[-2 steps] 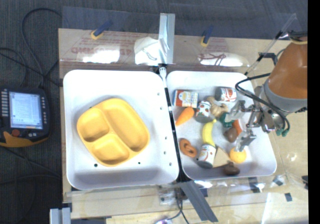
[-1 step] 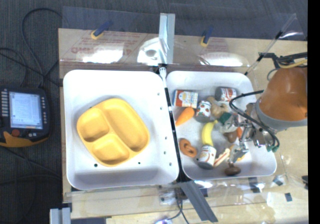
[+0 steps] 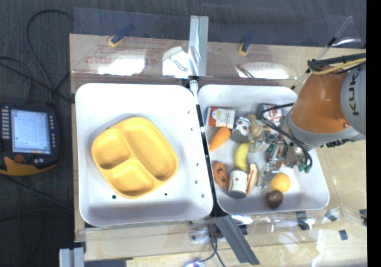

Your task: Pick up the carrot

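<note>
While the carrot (image 3: 219, 138) is lying at the right bin's (image 3: 309, 200) left side, the gripper (image 3: 275, 155) is hovering right of centre, its state unclear.

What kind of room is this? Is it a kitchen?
Probably a robot lab, not a kitchen: a grey and orange robot arm reaches over a white bin of toy food, and a handheld control screen lies nearby.

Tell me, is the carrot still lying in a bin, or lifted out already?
Still in. The carrot lies on the right bin floor near its left wall, apart from the gripper, which is over the clutter further right.
</note>
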Tool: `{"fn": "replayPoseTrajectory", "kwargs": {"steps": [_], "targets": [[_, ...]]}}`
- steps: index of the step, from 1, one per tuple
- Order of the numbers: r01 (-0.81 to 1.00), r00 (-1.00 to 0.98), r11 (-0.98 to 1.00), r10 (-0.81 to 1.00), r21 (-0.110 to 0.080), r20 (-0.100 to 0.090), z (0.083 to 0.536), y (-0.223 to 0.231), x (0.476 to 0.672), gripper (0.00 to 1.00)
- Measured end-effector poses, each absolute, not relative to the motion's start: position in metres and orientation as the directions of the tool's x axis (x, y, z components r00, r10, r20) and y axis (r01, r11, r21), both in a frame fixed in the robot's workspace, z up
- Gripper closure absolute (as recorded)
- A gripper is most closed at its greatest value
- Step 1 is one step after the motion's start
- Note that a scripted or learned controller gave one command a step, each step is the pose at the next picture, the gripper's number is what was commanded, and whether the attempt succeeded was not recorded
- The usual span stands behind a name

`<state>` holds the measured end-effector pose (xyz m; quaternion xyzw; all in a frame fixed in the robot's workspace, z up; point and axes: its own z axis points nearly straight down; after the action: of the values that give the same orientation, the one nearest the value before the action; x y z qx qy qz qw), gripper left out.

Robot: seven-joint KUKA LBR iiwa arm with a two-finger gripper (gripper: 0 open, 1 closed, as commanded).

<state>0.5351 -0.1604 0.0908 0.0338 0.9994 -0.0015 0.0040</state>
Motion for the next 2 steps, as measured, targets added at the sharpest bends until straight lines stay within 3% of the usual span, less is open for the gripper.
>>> {"fn": "replayPoseTrajectory", "kwargs": {"steps": [1,2], "targets": [[0.066,-0.998,0.998,0.066,-0.007,-0.02,0.103,-0.16,0.539,1.0],[0.124,-0.992,0.992,0.124,0.0,-0.015,0.259,-0.096,0.536,1.0]]}}
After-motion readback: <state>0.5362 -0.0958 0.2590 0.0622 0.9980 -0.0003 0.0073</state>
